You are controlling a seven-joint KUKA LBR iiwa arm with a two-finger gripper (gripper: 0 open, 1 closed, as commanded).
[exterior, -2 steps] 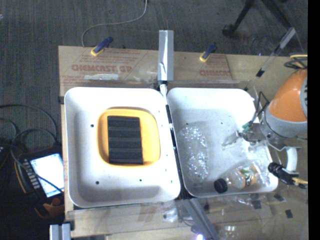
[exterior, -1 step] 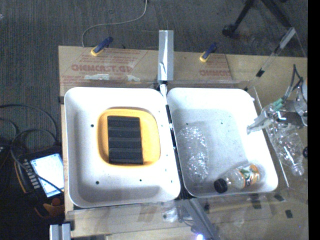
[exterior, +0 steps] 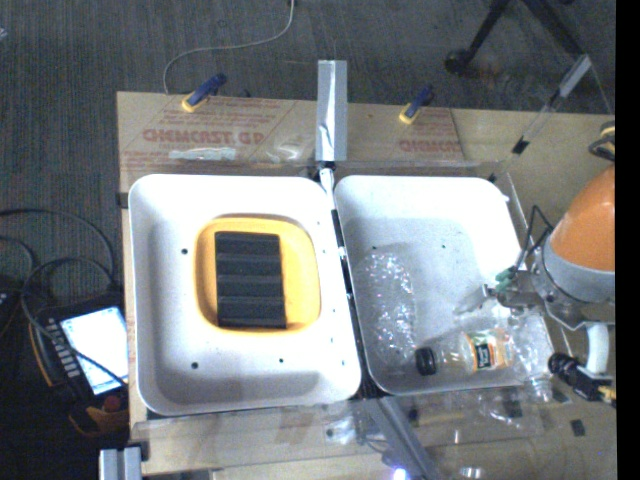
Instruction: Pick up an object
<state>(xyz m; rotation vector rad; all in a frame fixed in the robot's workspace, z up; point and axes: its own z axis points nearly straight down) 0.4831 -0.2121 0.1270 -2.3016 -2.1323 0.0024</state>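
Bottle (exterior: pixel 468 353): clear plastic, black cap, lying sideways in the right bin (exterior: pixel 420 203).
Gripper (exterior: pixel 512 290): just above the bottle; grip state unclear.

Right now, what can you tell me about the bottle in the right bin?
The bottle looks like clear plastic, with a black cap and a label around its middle. It lies on its side near the front edge of the right bin, cap pointing left. Crinkled clear plastic film lies just beside it. The arm's wrist sits close to its right end.
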